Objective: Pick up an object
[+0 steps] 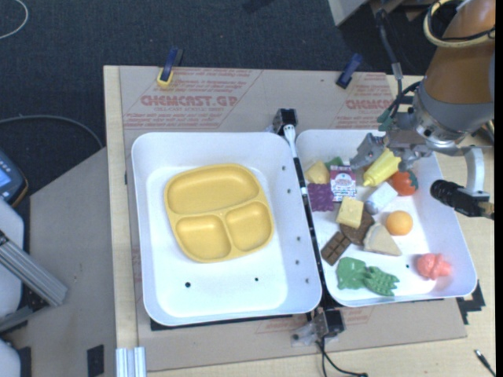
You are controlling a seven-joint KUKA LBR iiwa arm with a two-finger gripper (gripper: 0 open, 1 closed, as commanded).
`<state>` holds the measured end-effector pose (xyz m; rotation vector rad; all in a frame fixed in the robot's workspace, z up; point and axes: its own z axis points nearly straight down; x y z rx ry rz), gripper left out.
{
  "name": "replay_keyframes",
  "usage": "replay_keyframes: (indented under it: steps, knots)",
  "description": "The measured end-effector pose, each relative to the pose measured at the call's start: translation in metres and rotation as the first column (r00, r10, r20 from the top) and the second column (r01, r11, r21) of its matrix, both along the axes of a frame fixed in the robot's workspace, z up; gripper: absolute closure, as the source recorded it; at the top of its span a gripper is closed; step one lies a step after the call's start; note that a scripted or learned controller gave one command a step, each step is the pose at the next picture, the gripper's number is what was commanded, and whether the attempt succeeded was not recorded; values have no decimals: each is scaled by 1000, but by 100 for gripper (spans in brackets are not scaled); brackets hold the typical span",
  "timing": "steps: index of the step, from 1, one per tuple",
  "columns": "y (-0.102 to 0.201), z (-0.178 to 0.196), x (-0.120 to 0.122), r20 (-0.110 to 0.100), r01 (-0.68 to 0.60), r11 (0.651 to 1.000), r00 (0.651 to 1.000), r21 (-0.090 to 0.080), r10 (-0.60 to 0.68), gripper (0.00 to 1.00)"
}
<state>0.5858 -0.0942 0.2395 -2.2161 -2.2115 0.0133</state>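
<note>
1. Gripper (pixel 383 157) is over the back of the right bin (pixel 464 246). A yellow corn-like toy (pixel 380 168) sits between its fingers and looks gripped.
2. The toy appears slightly above the other items, tilted, just beside the red tomato-like piece (pixel 404 182). I can't confirm it is fully clear of the pile.
3. My read on progress: grasp made, lift just starting or partway. Left to do: raise it clear and keep hold.
4. Other items in the right bin: orange ball (pixel 399 223), green toy (pixel 365 276), pink piece (pixel 432 265), chocolate bar (pixel 336 247), cheese wedge (pixel 383 243).
5. Left bin (pixel 149 273) holds a yellow divided plate (pixel 218 210), untouched.
</note>
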Motion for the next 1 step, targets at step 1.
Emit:
replay_keyframes:
  steps: [1]
  knots:
    - [0,8,2,14,-2,1000,1000,-1,2,0]
